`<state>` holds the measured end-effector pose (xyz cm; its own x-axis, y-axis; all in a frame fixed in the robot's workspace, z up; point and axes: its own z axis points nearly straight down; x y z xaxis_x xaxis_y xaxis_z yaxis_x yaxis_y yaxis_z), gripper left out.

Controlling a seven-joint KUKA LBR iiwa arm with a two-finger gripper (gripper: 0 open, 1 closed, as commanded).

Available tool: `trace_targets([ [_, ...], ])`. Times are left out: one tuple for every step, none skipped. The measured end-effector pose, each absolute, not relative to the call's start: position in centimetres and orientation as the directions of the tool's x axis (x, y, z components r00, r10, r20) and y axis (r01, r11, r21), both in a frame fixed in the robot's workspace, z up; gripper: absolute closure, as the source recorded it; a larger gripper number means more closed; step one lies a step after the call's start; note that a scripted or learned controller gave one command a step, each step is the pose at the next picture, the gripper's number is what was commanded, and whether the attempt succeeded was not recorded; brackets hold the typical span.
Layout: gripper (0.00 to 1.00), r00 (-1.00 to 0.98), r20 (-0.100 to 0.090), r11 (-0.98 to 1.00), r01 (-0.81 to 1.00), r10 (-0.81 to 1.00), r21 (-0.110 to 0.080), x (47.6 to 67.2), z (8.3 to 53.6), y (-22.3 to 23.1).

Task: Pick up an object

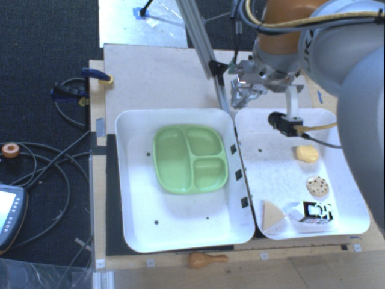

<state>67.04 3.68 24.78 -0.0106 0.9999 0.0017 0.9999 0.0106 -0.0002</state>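
My gripper (240, 96) hangs over the far left corner of the right bin (352, 185), close to the wall shared with the left bin. I see nothing in it. In the right bin lie a yellow piece (307, 154), a round speckled cookie (317, 186), a tan wedge (274, 214) and a black-and-white packet (316, 212). All of these sit toward the near and right side, well apart from the gripper. A green divided plate (190, 159) lies in the left bin (135, 209).
A slanted metal pole (195, 23) crosses the back of the bench beside the arm. A black fitting with a yellow cable (287, 124) hangs over the right bin's far side. A brown pear-shaped object (207, 259) lies on the bench in front of the bins. Cables and a blue clamp (78, 89) lie at the left.
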Motion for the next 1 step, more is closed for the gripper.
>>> trace_targets([
  [1.0, -0.01, 0.002, 0.01, 1.0, 1.0, -0.001, 66.49, 22.87, 8.9],
])
